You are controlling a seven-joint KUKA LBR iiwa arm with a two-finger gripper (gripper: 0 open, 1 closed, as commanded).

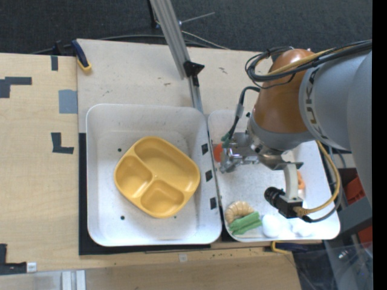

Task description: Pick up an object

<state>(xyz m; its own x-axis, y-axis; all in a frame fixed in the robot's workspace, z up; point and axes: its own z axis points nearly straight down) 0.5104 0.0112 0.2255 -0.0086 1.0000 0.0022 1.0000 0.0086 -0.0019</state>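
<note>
A yellow divided plate [157, 176] lies in the left bin [100, 180]. In the right bin [254, 177] my gripper [231, 157] hangs low near the bin's left wall, under the grey arm with its orange band [284, 95]. A small orange-red thing [217, 152] sits right beside the gripper at the bin's left edge. Near the bin's front lie a tan ridged piece [238, 209], a green piece [245, 223] and a white piece [275, 225]. An orange and white object [292, 183] shows at the right, partly hidden by the arm.
A black cable connector [282, 202] with a yellow cable loops over the right bin. A slanted grey metal pole [175, 41] rises behind the bins. A yellow-handled tool [81, 56] lies on the bench at the back left.
</note>
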